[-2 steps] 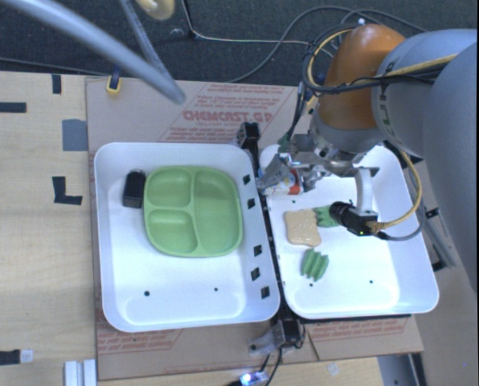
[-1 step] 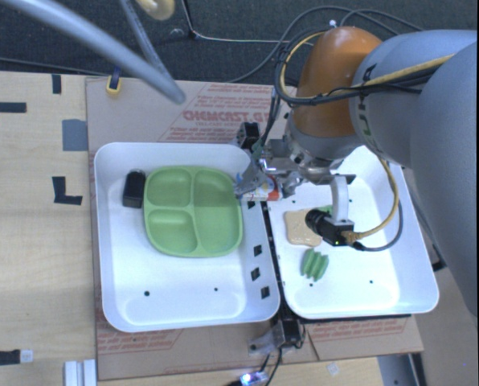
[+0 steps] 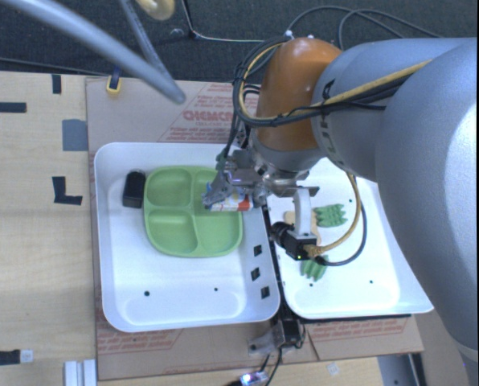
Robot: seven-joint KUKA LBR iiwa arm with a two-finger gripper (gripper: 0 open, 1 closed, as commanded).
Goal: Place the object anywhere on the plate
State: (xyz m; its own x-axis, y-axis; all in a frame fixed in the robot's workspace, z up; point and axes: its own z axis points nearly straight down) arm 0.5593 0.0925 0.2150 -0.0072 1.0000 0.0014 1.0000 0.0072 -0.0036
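Camera view: the big grey arm (image 3: 400,127) sweeps in from the right, its orange band (image 3: 292,87) hanging over the seam between the two white bins. Left bin (image 3: 119,280) carries the green divided plate (image 3: 175,215), and a small black block (image 3: 133,189) touches the plate's left rim. Right bin (image 3: 384,292) has green toy pieces (image 3: 329,215) lying near its middle. The gripper (image 3: 227,193) hovers over the plate's right-hand compartments, with something small, white and red at its tip; whether the jaws are wide, narrow or clamped, I can't tell. That bit may be the object, sitting at the plate's right edge. The risk, I'd say: release here and it could tip off the rim toward the bin wall. There's roomier ground leftward, in the plate's big compartment.
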